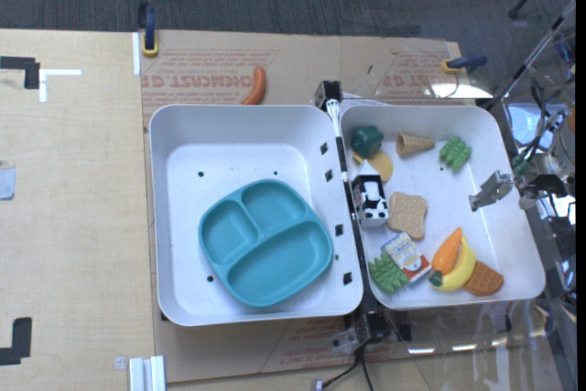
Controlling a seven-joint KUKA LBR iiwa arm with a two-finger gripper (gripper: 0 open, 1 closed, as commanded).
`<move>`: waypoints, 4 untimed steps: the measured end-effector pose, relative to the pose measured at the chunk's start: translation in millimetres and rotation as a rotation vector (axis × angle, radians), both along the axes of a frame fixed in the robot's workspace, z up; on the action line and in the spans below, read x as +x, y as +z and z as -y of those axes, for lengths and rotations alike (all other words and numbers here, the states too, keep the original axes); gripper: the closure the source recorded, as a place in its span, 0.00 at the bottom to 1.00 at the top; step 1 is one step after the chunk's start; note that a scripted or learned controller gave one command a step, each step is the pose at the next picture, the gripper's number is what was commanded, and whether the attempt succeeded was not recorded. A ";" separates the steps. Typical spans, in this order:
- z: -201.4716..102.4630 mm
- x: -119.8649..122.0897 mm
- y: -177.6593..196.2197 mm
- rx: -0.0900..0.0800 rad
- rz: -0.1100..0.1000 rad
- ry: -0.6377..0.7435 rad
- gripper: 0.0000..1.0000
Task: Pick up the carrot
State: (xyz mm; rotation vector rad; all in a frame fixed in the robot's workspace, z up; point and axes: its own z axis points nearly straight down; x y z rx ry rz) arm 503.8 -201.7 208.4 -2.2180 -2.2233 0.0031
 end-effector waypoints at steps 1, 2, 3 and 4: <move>-27.9 -24.8 -116.9 0.000 0.003 0.032 0.00; -76.7 -25.1 -117.1 0.002 0.002 0.184 0.00; -75.5 -22.3 -107.8 -0.001 0.008 0.177 1.00; -165.1 -14.4 -17.1 0.000 0.003 0.141 1.00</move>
